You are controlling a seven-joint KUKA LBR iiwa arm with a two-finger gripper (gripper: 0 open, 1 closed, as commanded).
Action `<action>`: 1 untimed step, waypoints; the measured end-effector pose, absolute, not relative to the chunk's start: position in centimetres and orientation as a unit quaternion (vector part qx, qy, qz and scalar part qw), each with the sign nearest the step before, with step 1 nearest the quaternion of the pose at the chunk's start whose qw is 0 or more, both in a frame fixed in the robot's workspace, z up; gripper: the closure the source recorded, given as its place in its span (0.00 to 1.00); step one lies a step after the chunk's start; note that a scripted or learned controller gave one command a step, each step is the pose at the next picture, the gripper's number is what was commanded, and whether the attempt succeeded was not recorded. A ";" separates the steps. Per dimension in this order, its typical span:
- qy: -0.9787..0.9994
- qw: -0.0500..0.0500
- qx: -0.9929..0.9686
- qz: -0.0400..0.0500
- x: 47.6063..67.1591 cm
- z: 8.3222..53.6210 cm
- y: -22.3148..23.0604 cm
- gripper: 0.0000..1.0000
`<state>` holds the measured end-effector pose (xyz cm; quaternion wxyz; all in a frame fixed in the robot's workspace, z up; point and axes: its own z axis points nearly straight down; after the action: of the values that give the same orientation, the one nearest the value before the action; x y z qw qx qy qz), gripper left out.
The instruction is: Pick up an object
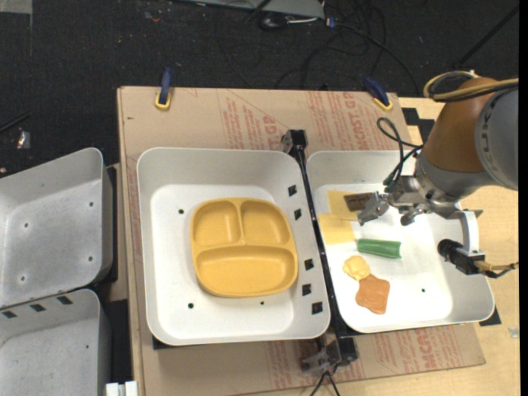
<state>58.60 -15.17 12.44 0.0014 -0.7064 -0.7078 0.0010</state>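
green piece (379,247) just below pincer (388,208)

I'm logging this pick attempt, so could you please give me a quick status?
Gripper low over right white bin, nothing seen between fingers. Green block, small yellow piece, orange piece lying loose below it. Yellow divided tray in left bin.

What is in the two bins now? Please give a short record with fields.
left bin: holds a yellow divided plate
right bin: holds a pale yellow sheet, a brown piece, a green piece, a small yellow piece and an orange piece
gripper: over the right bin, near the brown piece
held: nothing visibly between the jaws
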 end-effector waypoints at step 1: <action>-0.707 0.001 -0.707 0.001 58.6 9.1 -15.1 0.00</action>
<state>58.59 -15.11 9.06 0.0008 -0.7074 -0.7069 0.0006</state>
